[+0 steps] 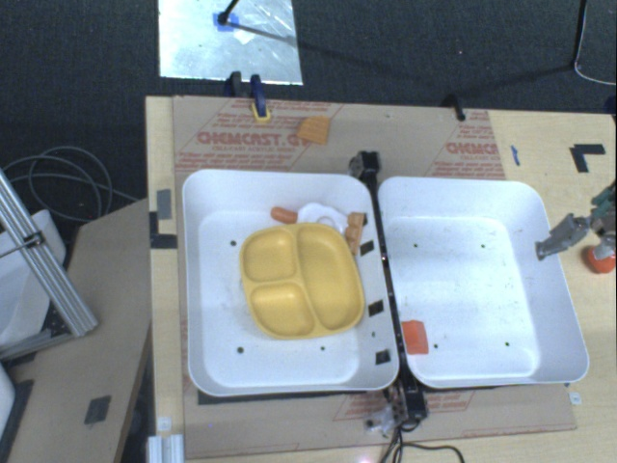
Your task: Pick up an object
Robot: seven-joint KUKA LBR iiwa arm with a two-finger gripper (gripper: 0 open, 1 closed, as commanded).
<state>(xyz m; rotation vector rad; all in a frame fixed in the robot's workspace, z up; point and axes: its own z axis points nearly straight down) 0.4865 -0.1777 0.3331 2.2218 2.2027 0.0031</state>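
A yellow divided plate (301, 282) lies in the left bin (207, 258). Behind it sit a small orange sausage-shaped piece (283, 215), a white object (319, 215) and a small brown piece (355, 228) near the bin's right wall. An orange-red block (414, 337) rests in the near left corner of the right bin (540, 355). My gripper (564, 235) hangs at the right bin's right rim, far from all these things, with nothing seen in it.
A tan block (313, 129) lies on the cardboard behind the left bin. A blue and yellow clamp (256, 97) holds the board's far edge. Black clips (366, 163) sit along the seam between the bins. A foil sheet (229, 27) lies on the floor beyond.
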